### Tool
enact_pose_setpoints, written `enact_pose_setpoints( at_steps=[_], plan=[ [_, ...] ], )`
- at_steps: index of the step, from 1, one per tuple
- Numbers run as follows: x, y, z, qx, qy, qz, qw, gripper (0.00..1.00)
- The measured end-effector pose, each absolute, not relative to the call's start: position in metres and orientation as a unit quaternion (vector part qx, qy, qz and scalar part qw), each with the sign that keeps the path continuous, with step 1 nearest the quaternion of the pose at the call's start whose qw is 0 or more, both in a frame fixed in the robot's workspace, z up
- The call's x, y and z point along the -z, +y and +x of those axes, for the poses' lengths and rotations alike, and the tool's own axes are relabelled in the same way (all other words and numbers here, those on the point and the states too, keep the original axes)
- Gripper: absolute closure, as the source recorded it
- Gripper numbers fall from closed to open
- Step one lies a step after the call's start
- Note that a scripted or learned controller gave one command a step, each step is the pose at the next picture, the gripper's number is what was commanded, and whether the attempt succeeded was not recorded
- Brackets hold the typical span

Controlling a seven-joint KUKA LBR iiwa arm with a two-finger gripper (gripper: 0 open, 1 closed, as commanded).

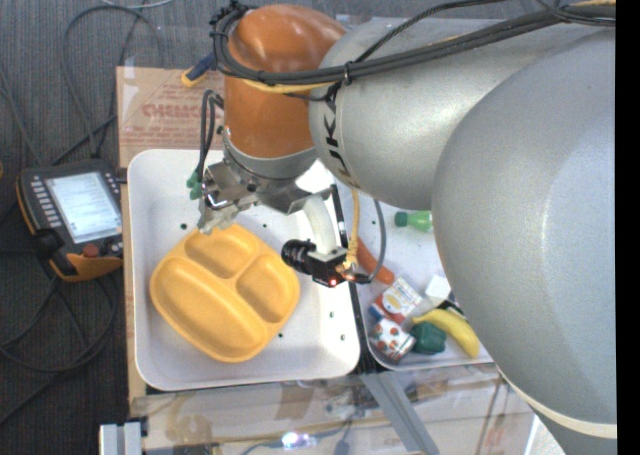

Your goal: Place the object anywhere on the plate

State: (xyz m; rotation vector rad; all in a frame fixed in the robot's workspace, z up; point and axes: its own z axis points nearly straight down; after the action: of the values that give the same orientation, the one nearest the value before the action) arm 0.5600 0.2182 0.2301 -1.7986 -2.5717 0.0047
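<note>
Tool hangs over the far edge of the yellow plate in the left bin; its grip state is unreadable. Object possibly among right-bin toys; the banana looks light and rigid, best pinched mid-body.

We see the grey arm filling the right and upper part of the frame, its orange band near top centre. Below the band, the gripper hangs over the left white bin, just above the upper edge of a yellow divided plate that lies in the bin's lower left. In the right bin, at lower centre-right, we make out a banana, a dark green item, a small carton and a can. A green piece lies higher up. A handheld control pendant rests at the far left.
</note>
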Motion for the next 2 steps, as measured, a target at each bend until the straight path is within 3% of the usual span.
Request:
enact_pose_setpoints(
  at_steps=[1,2],
  plan=[
    [-0.344,0.208,0.609,0.0005,-0.962,-0.273,-0.001,1.0],
    [-0.17,0.209,0.575,-0.0004,-0.935,-0.355,0.002,1.0]
  ],
)
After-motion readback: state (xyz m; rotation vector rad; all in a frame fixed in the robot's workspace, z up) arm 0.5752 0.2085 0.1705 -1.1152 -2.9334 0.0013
